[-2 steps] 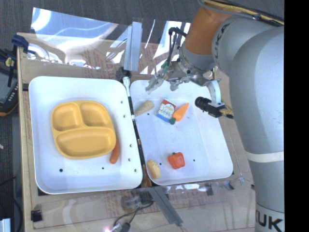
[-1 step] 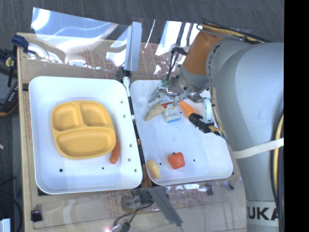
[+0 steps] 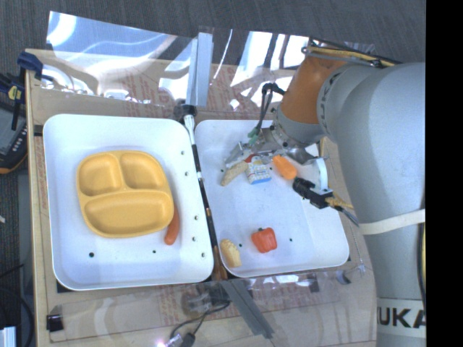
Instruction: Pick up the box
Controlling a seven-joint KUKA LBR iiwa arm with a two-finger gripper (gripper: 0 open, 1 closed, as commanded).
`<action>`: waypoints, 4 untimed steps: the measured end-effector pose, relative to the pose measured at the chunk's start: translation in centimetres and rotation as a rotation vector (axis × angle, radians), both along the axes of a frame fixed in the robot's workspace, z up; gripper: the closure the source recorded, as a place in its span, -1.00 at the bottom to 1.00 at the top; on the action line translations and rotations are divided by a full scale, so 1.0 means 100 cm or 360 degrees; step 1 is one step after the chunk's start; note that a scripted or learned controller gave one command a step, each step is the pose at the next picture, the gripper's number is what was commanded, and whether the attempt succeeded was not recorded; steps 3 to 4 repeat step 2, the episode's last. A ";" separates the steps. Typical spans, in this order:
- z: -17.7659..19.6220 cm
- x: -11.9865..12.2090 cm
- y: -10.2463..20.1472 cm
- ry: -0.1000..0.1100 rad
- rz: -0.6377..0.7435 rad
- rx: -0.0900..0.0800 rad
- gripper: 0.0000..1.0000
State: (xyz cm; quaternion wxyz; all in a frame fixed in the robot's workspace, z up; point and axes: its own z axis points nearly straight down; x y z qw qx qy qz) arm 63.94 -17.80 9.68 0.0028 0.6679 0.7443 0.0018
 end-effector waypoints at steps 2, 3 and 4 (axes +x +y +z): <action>0.012 0.002 0.001 -0.0003 0.0007 -0.0001 -1.00; 0.012 0.002 0.001 -0.0003 0.0007 -0.0001 -1.00; 0.012 0.002 0.001 -0.0003 0.0007 -0.0001 -1.00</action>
